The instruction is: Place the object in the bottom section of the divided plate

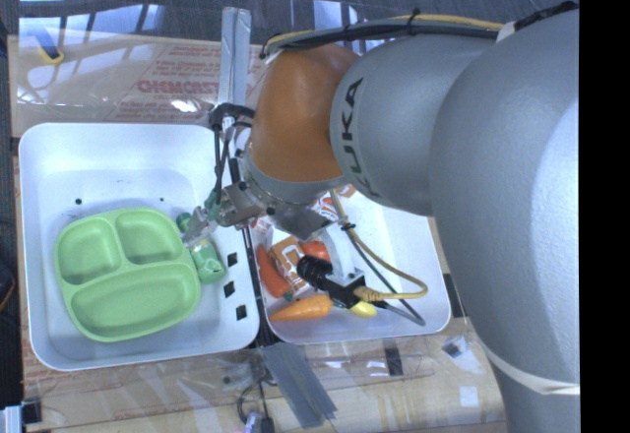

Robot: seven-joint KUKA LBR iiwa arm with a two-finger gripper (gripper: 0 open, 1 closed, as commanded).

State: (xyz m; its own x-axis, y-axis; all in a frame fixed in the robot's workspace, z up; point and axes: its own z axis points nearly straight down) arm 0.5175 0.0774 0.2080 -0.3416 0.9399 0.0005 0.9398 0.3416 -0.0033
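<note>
Divided plate (pixel 126 274): light green, three sections, lying flat in the left bin (pixel 39 224), toward its front-left part. Two small sections along the plate's far side, one large bottom section along its near side. All three sections bare.

Object (pixel 206 262): small green item, same light green shade, partly darker at its far end. Sits in the left bin just off the plate's right rim, touching or almost touching it, near the bin's right wall. Not in any plate section. Shape hard to tell, lumpy, small. Gripper (pixel 204 224) right above it, partly covering its far end.
</note>
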